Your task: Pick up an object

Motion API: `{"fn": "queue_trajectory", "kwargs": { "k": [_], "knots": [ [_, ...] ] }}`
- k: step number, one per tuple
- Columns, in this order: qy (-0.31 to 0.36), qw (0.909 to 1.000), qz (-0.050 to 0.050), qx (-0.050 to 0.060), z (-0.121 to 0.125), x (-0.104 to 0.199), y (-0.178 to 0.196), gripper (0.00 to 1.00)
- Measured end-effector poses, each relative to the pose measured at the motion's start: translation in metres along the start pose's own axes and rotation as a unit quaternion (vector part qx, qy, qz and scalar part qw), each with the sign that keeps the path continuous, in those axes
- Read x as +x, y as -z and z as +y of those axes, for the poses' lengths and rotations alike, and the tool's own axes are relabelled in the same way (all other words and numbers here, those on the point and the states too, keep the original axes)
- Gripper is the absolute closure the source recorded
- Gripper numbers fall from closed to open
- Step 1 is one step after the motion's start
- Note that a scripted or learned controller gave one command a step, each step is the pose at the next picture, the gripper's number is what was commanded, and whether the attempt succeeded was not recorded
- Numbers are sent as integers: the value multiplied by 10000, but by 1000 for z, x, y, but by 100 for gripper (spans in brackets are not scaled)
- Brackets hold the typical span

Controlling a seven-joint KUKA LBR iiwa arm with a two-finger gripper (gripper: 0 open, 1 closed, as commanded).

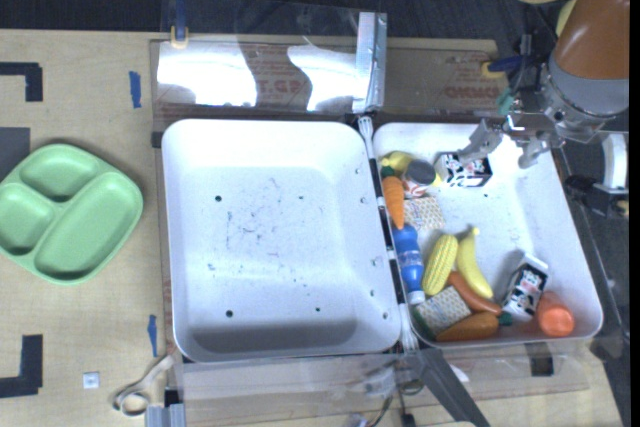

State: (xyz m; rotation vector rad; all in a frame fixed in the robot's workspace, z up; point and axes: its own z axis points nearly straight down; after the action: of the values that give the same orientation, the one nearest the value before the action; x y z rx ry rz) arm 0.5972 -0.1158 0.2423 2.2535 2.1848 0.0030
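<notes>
Black-and-white patterned small object (466, 170) — lying at the far end of the right shallow white bin (560, 215), directly beside the two-finger gripper (478, 150) of the grey, orange-banded arm (590, 45); whether the gripper is open or closed cannot be told. Nearer in the same bin: a yellow plastic corn cob (440, 262), a yellow banana (474, 265), a blue bottle (408, 260) — and an orange carrot (394, 202). The left white bin (270, 235) adjoins it.

arm (592, 35) cut by right edge, hand (478, 152) finger state unclear
</notes>
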Motion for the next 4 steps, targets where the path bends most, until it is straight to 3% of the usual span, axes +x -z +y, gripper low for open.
{"fn": "queue_trajectory", "kwargs": {
  "k": [1,2,3,4],
  "knots": [
    [-288,9996,5,22,-74,15,-117,0],
    [401,9992,9,-20,-102,-16,-155,0],
    [387,9992,-2,-46,-100,-18,-144,100],
    [-10,10000,5,18,-41,50,-58,100]
  ]
}}
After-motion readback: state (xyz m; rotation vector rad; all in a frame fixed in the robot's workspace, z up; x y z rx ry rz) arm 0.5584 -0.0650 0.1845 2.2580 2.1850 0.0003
